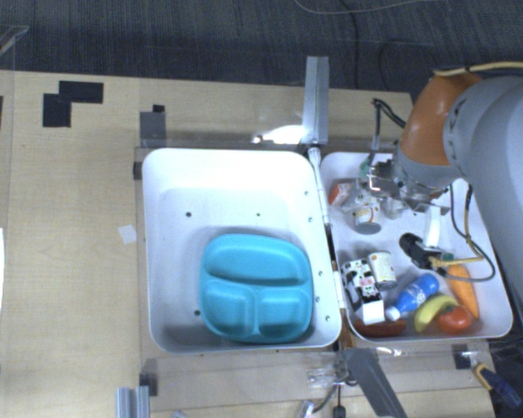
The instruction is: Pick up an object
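Note:
My gripper [364,209] hangs low over the far left part of the right bin [497,316], with the grey arm and its orange band reaching in from the right. A small red-orange object [336,193] lies just left of it by the bin's wall. In the near half of that bin lie a white can [382,266], a black-and-white box [359,279], a blue bottle [415,291], a yellow-green banana [431,310], a red tomato [454,320] and an orange carrot [464,291].
The left bin [170,225] holds a blue divided tray [255,287] in its near half. A metal post [316,103] stands at the far end of the wall between the two bins.

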Tool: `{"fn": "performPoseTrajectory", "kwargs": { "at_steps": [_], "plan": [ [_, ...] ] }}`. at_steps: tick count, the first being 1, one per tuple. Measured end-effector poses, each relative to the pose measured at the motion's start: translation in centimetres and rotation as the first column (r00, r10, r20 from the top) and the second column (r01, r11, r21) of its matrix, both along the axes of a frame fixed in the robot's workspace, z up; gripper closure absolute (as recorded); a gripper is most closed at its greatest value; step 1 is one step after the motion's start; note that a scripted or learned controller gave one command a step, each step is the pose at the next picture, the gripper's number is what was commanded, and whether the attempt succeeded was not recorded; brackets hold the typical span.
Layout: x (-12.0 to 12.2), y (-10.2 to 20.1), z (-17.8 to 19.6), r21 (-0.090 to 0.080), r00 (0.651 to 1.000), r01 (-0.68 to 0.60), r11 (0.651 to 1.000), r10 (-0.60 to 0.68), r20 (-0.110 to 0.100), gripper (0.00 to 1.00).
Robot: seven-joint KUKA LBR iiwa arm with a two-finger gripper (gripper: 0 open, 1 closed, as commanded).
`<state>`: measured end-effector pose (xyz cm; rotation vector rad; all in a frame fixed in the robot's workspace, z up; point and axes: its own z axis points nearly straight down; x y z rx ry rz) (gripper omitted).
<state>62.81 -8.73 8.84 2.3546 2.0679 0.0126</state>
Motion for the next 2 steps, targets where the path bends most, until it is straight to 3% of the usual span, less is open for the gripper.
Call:
{"fn": "performPoseTrajectory", "kwargs": {
  "at_steps": [1, 2],
  "plan": [
    [0.2, 0.2, 1.3, 0.000, 1.000, -0.007, 1.000, 0.007, 0.007, 1.00],
    [-0.4, 3.3, 9.8, 0.000, 0.999, 0.044, 0.999, -0.044, -0.005, 1.00]
  ]
}}
